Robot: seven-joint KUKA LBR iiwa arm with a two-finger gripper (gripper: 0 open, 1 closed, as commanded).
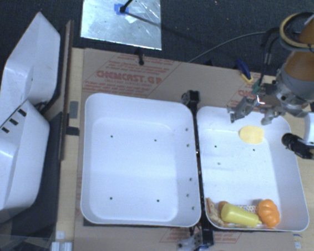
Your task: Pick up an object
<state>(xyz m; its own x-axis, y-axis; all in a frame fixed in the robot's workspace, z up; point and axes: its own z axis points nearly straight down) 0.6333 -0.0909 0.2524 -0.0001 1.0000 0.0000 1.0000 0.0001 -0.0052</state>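
Grey gripper [254,111] spread open, holding nothing, above yellow disc [251,135].

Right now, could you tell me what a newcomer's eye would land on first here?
Probably the orange-banded arm at upper right, its gripper poised over the right bin beside a pale yellow disc. Next, the colourful cluster in that bin's near corner: a yellow object and an orange one.
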